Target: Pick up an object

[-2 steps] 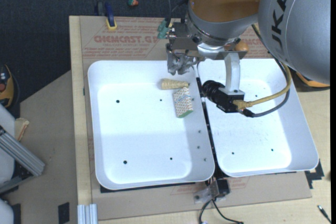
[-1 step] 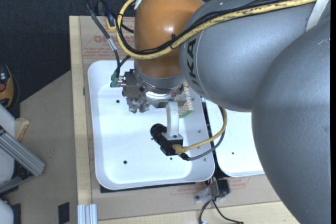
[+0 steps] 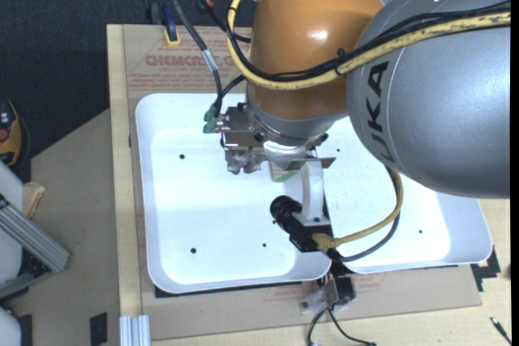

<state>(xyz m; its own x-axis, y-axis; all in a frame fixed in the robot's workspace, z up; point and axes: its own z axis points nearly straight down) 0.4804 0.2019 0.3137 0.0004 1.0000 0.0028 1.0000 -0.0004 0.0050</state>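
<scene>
Arm's orange wrist dome (image 3: 312,32) hangs over the left white bin (image 3: 174,198), covering its upper right part. Gripper (image 3: 272,166) sits low under the dome, near the bin's right wall; fingers hidden, cannot tell their state. Greenish bit (image 3: 284,172) beneath the gripper, maybe the object, unclear. Right bin (image 3: 454,235) just beside, worktop (image 3: 126,77) around

Arm (image 3: 438,85): big smooth grey casing at the right of the frame, black "KU" letters on its side. Orange dome (image 3: 312,36), glossy, at upper centre. A yellow cable (image 3: 365,53) with black flecks crosses the grey casing and the dome; another loops at lower centre. Black cables (image 3: 195,20) run to the upper left. Metal wrist block (image 3: 243,138) with a small green part.
</scene>
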